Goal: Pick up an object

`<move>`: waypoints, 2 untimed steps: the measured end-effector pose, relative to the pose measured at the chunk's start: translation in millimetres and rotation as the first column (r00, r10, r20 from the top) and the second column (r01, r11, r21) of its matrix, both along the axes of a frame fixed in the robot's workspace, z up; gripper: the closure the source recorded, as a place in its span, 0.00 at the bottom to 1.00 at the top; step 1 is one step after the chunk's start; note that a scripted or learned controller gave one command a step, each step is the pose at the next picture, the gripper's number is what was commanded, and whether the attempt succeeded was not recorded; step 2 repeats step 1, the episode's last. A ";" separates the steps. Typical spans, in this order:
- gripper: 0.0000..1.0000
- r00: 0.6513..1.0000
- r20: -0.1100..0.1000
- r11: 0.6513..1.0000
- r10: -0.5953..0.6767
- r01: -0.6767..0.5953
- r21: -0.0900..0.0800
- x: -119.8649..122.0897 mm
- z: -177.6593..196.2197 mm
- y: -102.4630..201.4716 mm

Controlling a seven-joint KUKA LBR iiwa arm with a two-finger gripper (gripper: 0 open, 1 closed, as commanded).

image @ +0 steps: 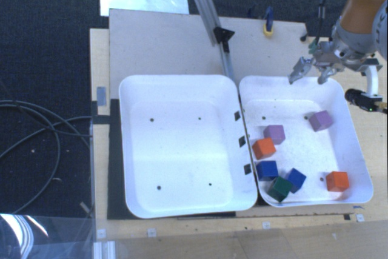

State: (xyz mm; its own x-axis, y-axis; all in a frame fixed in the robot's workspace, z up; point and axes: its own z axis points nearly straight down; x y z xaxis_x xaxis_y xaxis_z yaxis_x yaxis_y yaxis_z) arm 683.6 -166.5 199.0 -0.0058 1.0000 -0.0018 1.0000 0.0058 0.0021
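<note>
White and shallow, two bins sit side by side on the tan surface [163, 45]. The left bin [182, 85] has small dark dots on its floor. The right bin [357, 154] holds seven blocks.

One purple block [320, 121] lies near the far right side of that bin. A second purple block [274, 133] lies closer to the middle wall. An orange block [264, 147] touches it on the near side. Just below that is a blue block [267, 170]. A green block [279, 188] sits at the near edge, pressed against another blue block [296, 179]. A second orange block [337, 181] sits apart in the near right corner.

The arm [364, 3] comes in from the top right. It is grey with an orange part. The hand [311, 73] hangs over the far edge of the right bin. Its two fingers [297, 74] are spread apart and point down. Nothing is between them. The closest block to the hand is the purple one on the right, and they are not touching.

A grey pole [206, 3] leans across the surface to the spot where the two bins meet. A yellow clamp [268, 25] sits at the far edge of the surface. Black cables [30, 130] curl on the dark floor at the left.
</note>
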 end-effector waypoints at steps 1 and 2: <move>1.00 1.000 0.005 1.000 0.004 -0.004 -0.002 1.3 12.5 -0.1; 1.00 1.000 0.005 1.000 0.004 -0.004 -0.002 1.3 12.5 -0.1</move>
